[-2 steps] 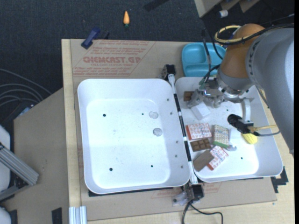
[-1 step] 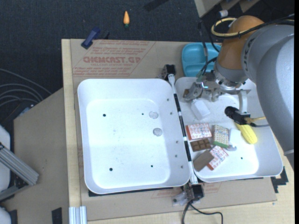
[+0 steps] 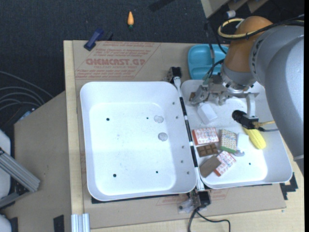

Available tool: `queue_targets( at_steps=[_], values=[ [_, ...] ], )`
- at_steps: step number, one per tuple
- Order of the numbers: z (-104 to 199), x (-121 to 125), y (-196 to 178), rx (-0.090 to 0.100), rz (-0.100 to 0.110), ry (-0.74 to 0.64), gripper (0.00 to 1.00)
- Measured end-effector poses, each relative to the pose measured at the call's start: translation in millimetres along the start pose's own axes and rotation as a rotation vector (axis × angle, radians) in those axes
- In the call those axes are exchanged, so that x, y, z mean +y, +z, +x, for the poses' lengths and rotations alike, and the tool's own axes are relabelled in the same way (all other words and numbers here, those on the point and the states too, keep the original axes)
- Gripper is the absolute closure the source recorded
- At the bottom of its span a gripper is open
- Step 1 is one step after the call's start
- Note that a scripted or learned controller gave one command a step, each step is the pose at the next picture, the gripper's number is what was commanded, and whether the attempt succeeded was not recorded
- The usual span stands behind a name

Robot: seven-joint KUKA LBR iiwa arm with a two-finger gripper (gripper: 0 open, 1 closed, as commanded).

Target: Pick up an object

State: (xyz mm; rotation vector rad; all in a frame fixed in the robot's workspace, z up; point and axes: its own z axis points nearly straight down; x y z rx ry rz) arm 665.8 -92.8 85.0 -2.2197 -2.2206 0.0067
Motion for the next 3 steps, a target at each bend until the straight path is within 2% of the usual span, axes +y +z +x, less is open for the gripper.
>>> queue_targets(
  at_steps=[1,2,3],
  values=[
    [1,1,-10,0.0,-0.004,-0.001,1.0],
    [1,1,-10,0.0,-0.003,-0.001,0.0],
    [1,1,-21,-0.001,-0.006,-0.001,1.0]
  ],
)
